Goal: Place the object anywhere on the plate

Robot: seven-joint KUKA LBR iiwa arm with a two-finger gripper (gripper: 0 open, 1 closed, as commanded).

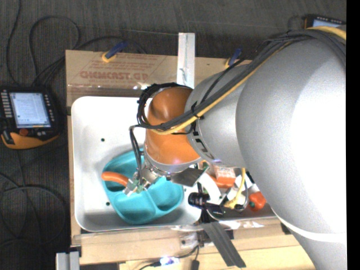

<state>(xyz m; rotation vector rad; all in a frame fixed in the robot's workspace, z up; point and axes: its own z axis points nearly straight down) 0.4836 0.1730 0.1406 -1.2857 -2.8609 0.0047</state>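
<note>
Camera view shows my end effector [135, 187] over the teal plate [163, 201], carrot [114, 178] just left; grip state I cannot tell.

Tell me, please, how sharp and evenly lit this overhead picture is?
Camera view: the large grey arm casing is softly blurred and brightly lit; the divided teal plastic plate and shallow white left bin look fairly sharp; mild glare sits on the glossy orange wrist band.
</note>
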